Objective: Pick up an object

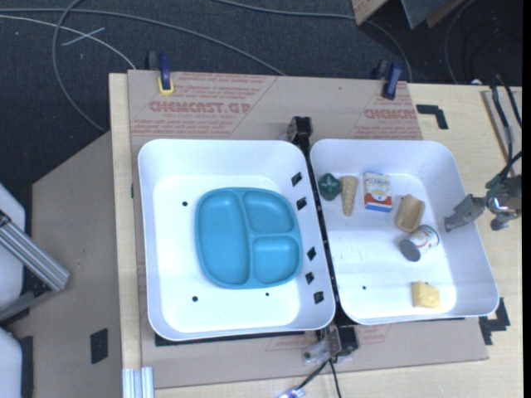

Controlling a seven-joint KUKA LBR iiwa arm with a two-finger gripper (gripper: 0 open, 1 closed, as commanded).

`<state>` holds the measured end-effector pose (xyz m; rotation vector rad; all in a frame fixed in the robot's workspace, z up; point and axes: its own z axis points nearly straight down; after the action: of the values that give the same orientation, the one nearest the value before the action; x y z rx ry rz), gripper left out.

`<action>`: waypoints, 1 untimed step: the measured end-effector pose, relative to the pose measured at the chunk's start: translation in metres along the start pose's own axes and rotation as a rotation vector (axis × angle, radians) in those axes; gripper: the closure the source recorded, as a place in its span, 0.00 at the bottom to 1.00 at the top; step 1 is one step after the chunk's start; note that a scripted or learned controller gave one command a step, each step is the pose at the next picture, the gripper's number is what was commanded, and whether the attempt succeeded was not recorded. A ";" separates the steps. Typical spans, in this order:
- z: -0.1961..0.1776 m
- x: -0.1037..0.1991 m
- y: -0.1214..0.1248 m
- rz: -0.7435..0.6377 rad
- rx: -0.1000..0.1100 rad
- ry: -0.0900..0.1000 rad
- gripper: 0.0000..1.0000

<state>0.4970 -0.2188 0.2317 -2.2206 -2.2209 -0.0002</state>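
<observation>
At the right bin's (465, 222) 3 o'clock rim hangs the gripper (461, 214), its jaws too small and blurred to judge; nothing shows between them.
Nearest thing, at the gripper's 8 o'clock, is a small can (418, 242) lying tipped, long axis running 2 to 8 o'clock, grey end toward 8. A tan bread-like piece (409, 211) sits just beside it, at its 12 o'clock.
</observation>
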 end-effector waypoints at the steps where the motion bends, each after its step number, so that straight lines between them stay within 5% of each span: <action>1: 0.052 0.006 0.009 -0.001 0.005 0.003 0.00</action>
<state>0.5058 -0.2132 0.1802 -2.2158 -2.2182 0.0022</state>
